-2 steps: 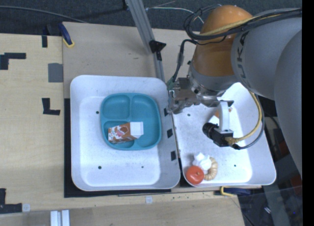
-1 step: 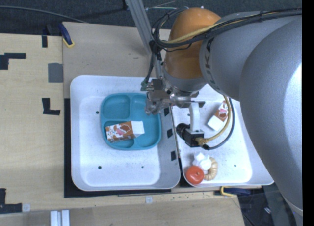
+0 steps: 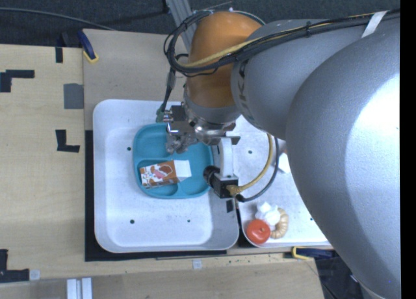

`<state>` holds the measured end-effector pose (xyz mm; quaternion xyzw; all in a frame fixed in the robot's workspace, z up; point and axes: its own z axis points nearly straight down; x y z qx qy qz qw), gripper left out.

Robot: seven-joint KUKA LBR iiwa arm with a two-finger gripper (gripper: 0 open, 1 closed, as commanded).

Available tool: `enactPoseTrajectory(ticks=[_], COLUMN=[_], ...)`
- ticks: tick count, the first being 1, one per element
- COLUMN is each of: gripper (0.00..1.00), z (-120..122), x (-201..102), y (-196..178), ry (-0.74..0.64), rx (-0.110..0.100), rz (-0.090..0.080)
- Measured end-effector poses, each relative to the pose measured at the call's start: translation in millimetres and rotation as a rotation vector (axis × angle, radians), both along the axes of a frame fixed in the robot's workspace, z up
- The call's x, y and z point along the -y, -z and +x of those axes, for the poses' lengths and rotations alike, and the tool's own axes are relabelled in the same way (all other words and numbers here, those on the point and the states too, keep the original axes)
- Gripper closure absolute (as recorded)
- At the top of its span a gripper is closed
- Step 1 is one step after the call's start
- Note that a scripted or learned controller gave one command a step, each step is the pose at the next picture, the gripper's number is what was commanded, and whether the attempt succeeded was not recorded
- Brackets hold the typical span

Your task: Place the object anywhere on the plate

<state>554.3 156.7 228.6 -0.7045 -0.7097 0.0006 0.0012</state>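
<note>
Left white bin [image 3: 117,226] holds blue divided plate [image 3: 149,145]. Small printed packet [image 3: 159,173] lies flat on plate, just below end effector [image 3: 177,136]. End effector over plate's upper part; grip state unreadable. Toy food [image 3: 266,223] lower right.

Glossy teal plastic plate [image 3: 151,145], smooth white plastic bin [image 3: 110,181], matt pale wood bench [image 3: 39,181]
</note>
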Motion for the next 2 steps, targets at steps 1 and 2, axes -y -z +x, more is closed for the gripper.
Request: enactPoseTrajectory(ticks=[1,2], gripper=[1.00,0.00], z=[12.7,12.2], x=[1.8,2.3], y=[-9.8,-9.3], ry=[0.003,0.004], rx=[0.002,0.000], rz=[-0.001,-0.002])
